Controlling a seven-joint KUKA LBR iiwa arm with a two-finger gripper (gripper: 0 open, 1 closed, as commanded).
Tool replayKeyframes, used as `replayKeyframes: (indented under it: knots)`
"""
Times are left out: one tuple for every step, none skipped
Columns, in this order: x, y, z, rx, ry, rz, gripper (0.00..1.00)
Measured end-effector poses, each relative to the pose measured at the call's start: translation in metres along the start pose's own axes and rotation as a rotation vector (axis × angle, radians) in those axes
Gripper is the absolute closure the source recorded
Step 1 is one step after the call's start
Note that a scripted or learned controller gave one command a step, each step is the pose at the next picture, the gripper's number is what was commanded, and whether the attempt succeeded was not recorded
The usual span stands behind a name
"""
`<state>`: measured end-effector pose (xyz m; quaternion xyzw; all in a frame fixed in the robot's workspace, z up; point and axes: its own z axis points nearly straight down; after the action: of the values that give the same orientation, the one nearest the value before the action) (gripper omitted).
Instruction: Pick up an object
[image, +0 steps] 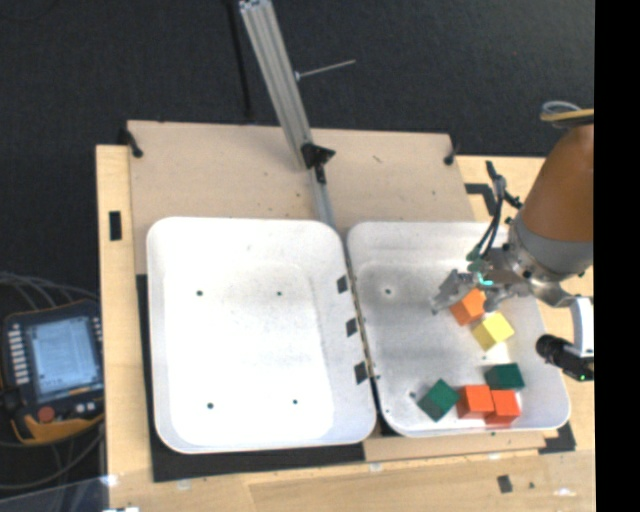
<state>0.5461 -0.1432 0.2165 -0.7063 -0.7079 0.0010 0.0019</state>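
Several blocks lying in right bin (400, 250); gripper (466, 292) hovering at orange block (467, 309), touching or just above, finger state not discernible; grasp step pending, next needing descent and closing around block

Around my pale wooden bench (115, 300) lies dark carpeted floor (120, 60); a grey handheld screen pendant (55, 360) sits at left.

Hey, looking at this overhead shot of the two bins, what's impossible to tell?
- Claw: small and blurred over the small orange block; open, shut or gripping can't be judged.
- Grey arm: cut off by the right edge.
- Two orange cubes beside the green blocks: touching or apart is unclear.
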Motion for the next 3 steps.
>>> replayKeyframes:
  knots:
    - [0.000,0.001,-0.002,-0.006,-0.001,0.002,0.00]
    - [-0.002,-0.004,0.060,0.002,-0.002,0.003,0.00]
    - [-0.001,-0.002,0.120,-0.008,-0.005,0.004,0.00]
